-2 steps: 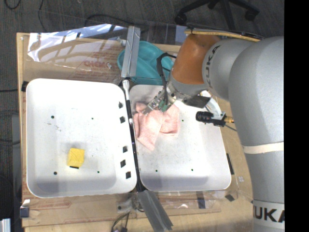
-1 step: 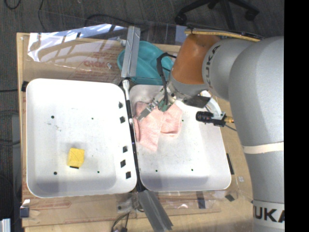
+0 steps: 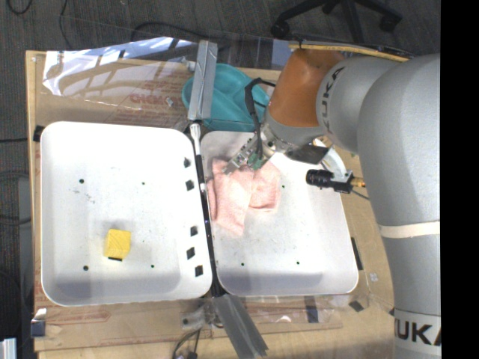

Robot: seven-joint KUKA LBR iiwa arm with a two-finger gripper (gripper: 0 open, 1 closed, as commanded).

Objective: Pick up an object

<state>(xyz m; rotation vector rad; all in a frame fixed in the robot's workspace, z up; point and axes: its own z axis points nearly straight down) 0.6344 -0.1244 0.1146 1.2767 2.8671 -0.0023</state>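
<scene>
Arm (image 3: 374,118): you see it reach in from the right, its orange band above the far edge of the right bin.
Gripper (image 3: 249,160): it sits low at the far left corner of the right bin, right at the top edge of the cloth.
Fingers: you cannot tell from this view whether they are spread or closed, nor whether any cloth is between them.
Cloth (image 3: 239,193): pale pink, crumpled, lying on the floor of the right bin near its left wall and far edge; its top edge meets the gripper.
Right bin (image 3: 299,275): white, shallow; its near half is bare floor.
Left bin (image 3: 112,163): white, touching the right bin along the middle divider.
Block (image 3: 117,244): small, yellow, in the left bin near its near left corner, well apart from the gripper.
Teal bag (image 3: 224,99): on the bench just beyond the far edge of the bins, partly behind the arm.
</scene>
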